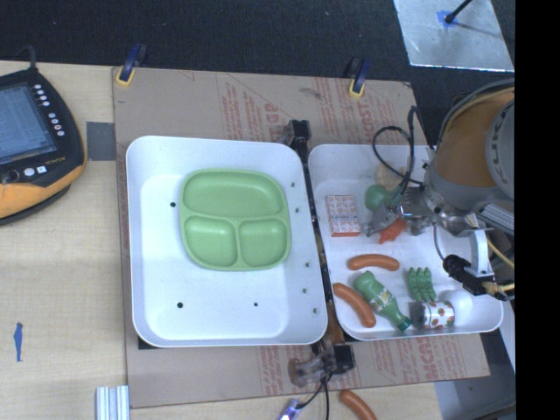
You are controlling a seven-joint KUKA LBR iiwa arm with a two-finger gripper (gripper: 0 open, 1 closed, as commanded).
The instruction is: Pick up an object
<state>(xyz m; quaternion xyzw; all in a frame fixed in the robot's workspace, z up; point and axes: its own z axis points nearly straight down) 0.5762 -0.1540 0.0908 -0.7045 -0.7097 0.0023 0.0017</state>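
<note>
The right bin [490, 322] holds several toy foods. My gripper [390, 220] hangs low over its upper middle, reaching in from the right. A small orange piece [394, 231] lies right at the gripper tip, partly hidden by it. Just above the tip is a green round item [378, 196]. A pink and white packet [342, 214] lies to the left. Below are a sausage [374, 262], a second sausage [353, 304], a green bottle [381, 297], a green ridged toy [420, 283] and a small can [437, 314].
The left bin [149, 234] carries a green divided plate [235, 218]. A teach pendant [35, 143] lies at the far left of the bench. Another sausage [359, 403] lies outside the bins at the front. Cables [394, 147] loop over the right bin's back.
</note>
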